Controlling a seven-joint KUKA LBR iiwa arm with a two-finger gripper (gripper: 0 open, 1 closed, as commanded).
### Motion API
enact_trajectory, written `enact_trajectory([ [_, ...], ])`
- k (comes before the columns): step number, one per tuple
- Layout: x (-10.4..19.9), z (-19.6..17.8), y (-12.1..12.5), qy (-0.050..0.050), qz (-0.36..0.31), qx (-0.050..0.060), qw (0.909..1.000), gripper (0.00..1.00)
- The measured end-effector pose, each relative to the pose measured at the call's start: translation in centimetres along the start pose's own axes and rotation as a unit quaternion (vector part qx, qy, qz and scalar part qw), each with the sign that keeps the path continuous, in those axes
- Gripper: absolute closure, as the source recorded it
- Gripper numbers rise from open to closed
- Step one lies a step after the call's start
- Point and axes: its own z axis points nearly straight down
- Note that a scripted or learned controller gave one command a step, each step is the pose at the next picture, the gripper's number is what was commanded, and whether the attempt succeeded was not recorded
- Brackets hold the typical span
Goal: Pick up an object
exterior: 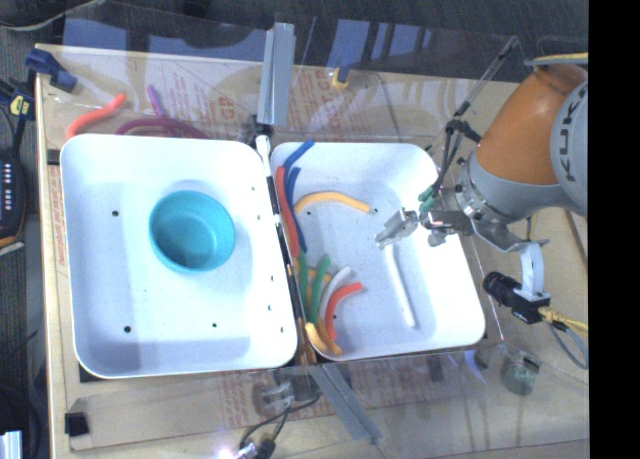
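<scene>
Now, step: we hover the gripper over the right bin, nothing held.
Fingers: we cannot tell.
Next: descend onto the white stick.

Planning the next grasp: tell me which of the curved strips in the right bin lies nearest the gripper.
The yellow strip, arched across the upper middle of the right bin; its right end lies just left of the gripper. The others cluster along the left wall.

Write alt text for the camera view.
The robot arm's gripper hovers over the right white bin, which holds curved strips in yellow, red, green, blue and white. The left bin holds a teal bowl.
</scene>
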Motion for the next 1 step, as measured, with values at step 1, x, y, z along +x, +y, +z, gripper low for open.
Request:
enact_trajectory([
  [1, 0.06, 9.11, 7.79, -0.001, -0.004, 0.0, 1.0, 0.0],
])
